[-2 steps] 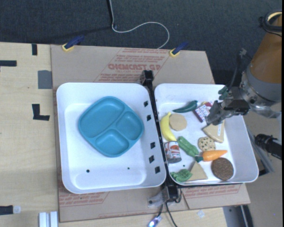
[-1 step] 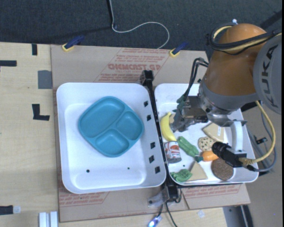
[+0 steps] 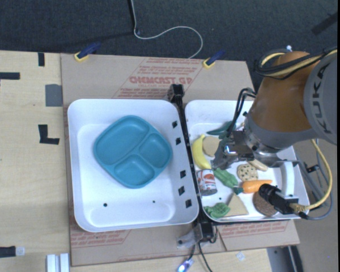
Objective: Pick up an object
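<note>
The right bin [image 3: 215, 111] holds a pile of toy foods: a yellow banana [image 3: 199, 152], a small red-and-white can [image 3: 207, 182], a green leafy piece [image 3: 217, 210], a green pod [image 3: 226, 178], an orange carrot [image 3: 254, 187], a dotted cracker [image 3: 246, 170] and a dark brown round piece [image 3: 264, 205]. My gripper [image 3: 226, 153] hangs low over the middle of this pile, just right of the banana. The arm's orange band and grey wrist cover the bin's right half. Nothing shows between the fingers.
The left bin [image 3: 82, 152] holds a blue divided plate [image 3: 132, 151]. A black divider [image 3: 184, 152] runs between the bins. Both bins rest on a cardboard sheet [image 3: 158, 78]. A white cable [image 3: 164, 34] loops across the dark floor behind.
</note>
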You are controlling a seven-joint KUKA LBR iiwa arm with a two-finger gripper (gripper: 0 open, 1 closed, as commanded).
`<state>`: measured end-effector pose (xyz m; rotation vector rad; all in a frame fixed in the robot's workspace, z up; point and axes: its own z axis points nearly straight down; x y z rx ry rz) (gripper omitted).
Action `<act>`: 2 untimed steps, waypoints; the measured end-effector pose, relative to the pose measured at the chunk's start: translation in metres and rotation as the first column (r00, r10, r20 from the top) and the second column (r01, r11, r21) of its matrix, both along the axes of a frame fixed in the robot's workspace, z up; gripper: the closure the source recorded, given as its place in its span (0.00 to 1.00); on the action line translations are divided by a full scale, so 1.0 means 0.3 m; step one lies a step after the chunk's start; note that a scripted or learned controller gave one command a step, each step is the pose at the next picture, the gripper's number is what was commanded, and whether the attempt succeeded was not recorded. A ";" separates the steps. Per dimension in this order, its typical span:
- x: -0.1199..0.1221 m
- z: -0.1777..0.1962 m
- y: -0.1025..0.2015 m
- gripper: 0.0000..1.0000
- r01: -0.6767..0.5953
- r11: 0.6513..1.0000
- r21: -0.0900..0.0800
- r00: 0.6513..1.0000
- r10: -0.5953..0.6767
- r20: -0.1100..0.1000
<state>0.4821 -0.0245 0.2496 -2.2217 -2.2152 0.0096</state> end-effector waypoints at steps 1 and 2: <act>0.004 0.041 0.008 1.00 -0.005 1.000 0.001 1.000 0.005 0.004; 0.009 0.562 0.345 1.00 -0.018 1.000 0.008 1.000 0.018 0.024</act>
